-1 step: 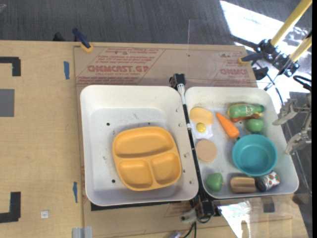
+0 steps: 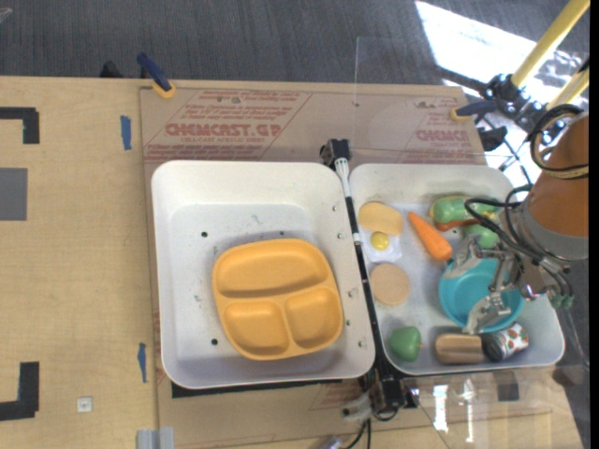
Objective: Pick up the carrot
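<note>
The carrot (image 2: 431,237) is seen lying in the right bin (image 2: 552,344), its long axis diagonal, tip pointed toward the teal bowl (image 2: 465,293). The claw (image 2: 493,309) is held over that bowl; its opening cannot be told.

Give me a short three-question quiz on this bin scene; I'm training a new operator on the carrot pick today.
1. True or false: the carrot lies in the left bin.
2. Which item sits alone in the left bin? A) teal bowl B) yellow divided tray C) fried egg
3. Fill in: the tool hovers over the ____ bowl, below the carrot in the picture.

Key:
1. False; it lies in the right bin, beside the fried egg.
2. B; the yellow divided tray.
3. Teal; the tool holds nothing that can be seen, and the carrot lies untouched.
</note>
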You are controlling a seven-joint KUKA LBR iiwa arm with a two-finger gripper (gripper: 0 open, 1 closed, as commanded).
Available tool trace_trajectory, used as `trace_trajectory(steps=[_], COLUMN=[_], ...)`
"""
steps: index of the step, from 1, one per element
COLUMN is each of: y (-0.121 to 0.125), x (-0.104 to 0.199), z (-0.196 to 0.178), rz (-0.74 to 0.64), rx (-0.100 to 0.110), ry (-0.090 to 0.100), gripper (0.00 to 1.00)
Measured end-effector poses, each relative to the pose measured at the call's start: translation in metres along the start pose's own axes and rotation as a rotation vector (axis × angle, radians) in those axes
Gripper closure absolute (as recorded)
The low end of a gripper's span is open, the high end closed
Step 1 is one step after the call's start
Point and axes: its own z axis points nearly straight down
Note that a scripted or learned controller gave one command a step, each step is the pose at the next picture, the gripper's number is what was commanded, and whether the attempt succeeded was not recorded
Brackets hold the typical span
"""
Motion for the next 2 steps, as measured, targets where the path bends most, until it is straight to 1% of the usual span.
trace_trajectory(steps=[1,2], y=[0.025,0.023], x=[-0.085,-0.089], z=[0.077,0.060], rz=[0.062,0.063], rx=[0.003,0.008], ry=[-0.004,-0.022], gripper=[0.00,1.00])
